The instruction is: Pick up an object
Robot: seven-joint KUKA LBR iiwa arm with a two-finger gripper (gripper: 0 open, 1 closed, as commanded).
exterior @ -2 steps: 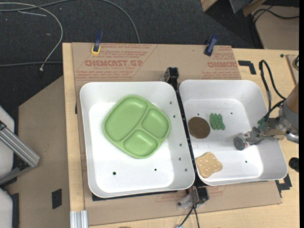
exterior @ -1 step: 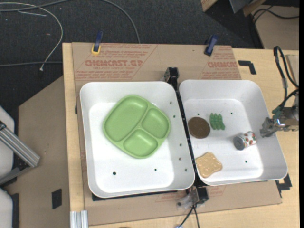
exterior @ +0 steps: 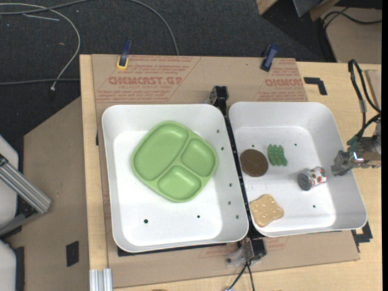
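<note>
Lying side by side on the bench [exterior: 151,83]: left bin [exterior: 121,223] and right bin [exterior: 339,217]; sitting askew in the left bin, a green plate [exterior: 174,160]; hovering at the right bin's right rim, the gripper [exterior: 347,161], carrying nothing visible, open or closed impossible to tell; lying apart on the right bin's floor, a brown disc [exterior: 253,162], a tan biscuit [exterior: 266,210], a small can [exterior: 312,177] on its side and a green piece [exterior: 277,155]. Judging the can the likeliest target, being nearest the gripper; advising: centring above its middle, closing across its narrow width rather than its length, descending close to the floor first, keeping clear of the bin wall.
</note>
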